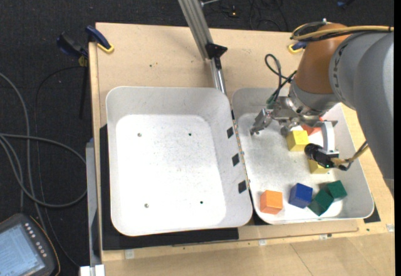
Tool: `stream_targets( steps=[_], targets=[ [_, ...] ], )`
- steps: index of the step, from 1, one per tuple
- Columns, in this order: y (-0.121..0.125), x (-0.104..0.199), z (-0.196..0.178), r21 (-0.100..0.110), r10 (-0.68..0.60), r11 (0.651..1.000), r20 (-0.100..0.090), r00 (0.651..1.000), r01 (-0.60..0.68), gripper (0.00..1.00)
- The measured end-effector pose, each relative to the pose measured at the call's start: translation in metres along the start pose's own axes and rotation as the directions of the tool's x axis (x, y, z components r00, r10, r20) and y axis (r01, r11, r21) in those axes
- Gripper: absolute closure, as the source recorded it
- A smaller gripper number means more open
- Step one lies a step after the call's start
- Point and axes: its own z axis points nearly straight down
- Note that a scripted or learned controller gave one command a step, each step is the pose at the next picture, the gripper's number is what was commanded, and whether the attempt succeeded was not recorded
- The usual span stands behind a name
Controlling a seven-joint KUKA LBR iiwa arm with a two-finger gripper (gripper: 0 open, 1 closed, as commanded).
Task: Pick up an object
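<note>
Gripper [268, 122] of mine hangs over the right bin [263, 168]; its state I cannot tell. Yellow block [298, 139] sits square beside it, corner pointing away.

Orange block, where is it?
The orange block sits in the right bin, near its front edge, just left of the blue block.

Pale wooden bench [156, 55] on dark carpet; blue-and-yellow clamps [97, 38] at its far corners; metal pole [191, 8] slanting across; cables [28, 162] and screen [22, 249] at left.
</note>
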Motion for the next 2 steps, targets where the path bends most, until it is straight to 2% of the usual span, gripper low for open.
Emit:
stream_targets(
  steps=[1, 2],
  targets=[
    [0.002, -0.001, -0.014, -0.008, 0.000, 1.000, 0.001, 1.000, 0.000, 1.00],
    [-0.004, -0.002, -0.075, -0.013, 0.001, 1.000, 0.002, 1.000, -0.001, 1.00]
  ],
)
